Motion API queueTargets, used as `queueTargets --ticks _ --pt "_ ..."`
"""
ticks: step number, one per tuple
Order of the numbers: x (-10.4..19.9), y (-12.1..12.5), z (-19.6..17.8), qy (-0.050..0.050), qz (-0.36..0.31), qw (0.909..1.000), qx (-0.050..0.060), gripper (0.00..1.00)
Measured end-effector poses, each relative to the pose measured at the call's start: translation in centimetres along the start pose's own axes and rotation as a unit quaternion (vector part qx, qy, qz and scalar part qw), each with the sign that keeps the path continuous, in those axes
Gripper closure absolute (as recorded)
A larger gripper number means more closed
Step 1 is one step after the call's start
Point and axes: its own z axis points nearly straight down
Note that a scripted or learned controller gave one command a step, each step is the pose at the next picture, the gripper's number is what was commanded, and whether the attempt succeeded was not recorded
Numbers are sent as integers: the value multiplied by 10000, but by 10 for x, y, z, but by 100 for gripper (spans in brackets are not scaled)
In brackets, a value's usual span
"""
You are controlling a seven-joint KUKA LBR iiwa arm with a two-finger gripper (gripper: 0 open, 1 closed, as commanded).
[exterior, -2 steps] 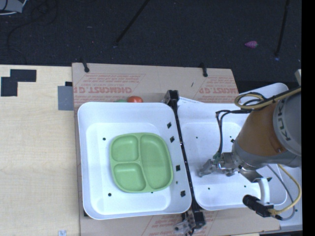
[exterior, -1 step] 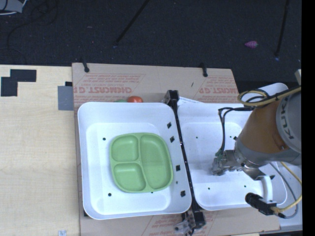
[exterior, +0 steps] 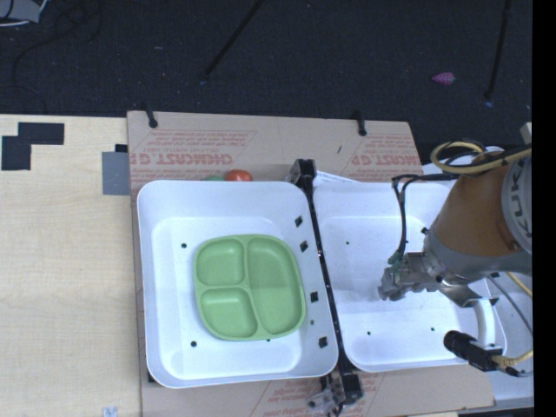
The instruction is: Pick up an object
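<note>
Starting nearest the camera, a brown cardboard sheet (exterior: 287, 398) printed in red is noted under both bins, its near edge showing in front of the green plate. The green plate (exterior: 249, 287), four-compartment with rounded corners, is recorded lying flat about the middle of the left bin (exterior: 165, 233), clear of the bin's walls. Left of the green plate, outside the bin, pale wooden bench top (exterior: 61, 276) is seen. Right of the green plate, across the black divider (exterior: 320, 268) where the bins meet, the right bin (exterior: 365, 337) is recorded. The gripper (exterior: 395, 283) is lowered into it, level in depth with the green plate and well apart from it. Whether the gripper is open or closed cannot be told at this angle, nor can anything be made out in its hold. Beyond the green plate, just behind the far wall of its bin, a small red-orange object (exterior: 238, 176) is noted on the cardboard. Farthest from the green plate, dark floor (exterior: 261, 42) is seen.
</note>
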Motion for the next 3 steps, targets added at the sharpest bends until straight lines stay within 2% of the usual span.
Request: queueTargets --ticks 1,2,3 --pt "-3 -7 -60 -3 6 10000 -3 100" --pt "-6 3 -116 -6 2 10000 -11 100" --pt "-7 4 -154 -4 4 10000 1 100"
